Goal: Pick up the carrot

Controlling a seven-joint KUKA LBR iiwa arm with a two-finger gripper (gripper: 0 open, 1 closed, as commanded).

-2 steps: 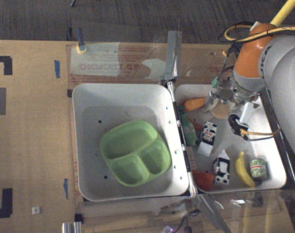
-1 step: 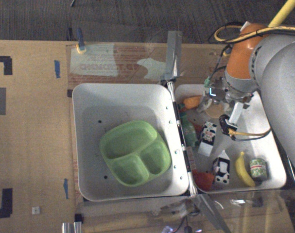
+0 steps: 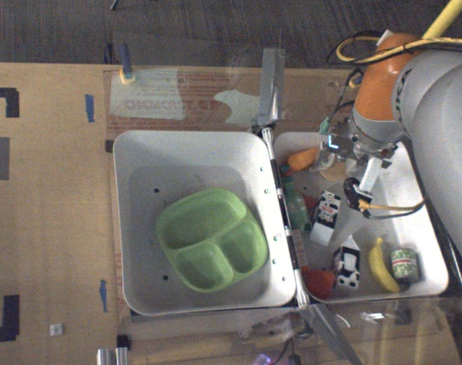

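A green sectioned plate (image 3: 211, 239) lies in the left white bin (image 3: 139, 154). The right bin (image 3: 436, 276) holds a banana (image 3: 381, 265) beside a small can (image 3: 404, 265), two cow-patterned cartons (image 3: 326, 211) (image 3: 348, 268) — one near the middle, one nearer the front edge — and a green bottle (image 3: 295, 207).

Faint, washed-out capital lettering runs across a pale translucent plastic sheet (image 3: 177, 97) taped flat on the brown cardboard-covered counter (image 3: 48, 204), just behind the left shallow white bin (image 3: 132, 158). The letters are too blurred to read with confidence. A small round can with a green and white label (image 3: 405, 265) lies in the right shallow white bin (image 3: 436, 280), and two black-and-white patterned cartons (image 3: 326, 214) lie near it; any print on them is too small to make out.
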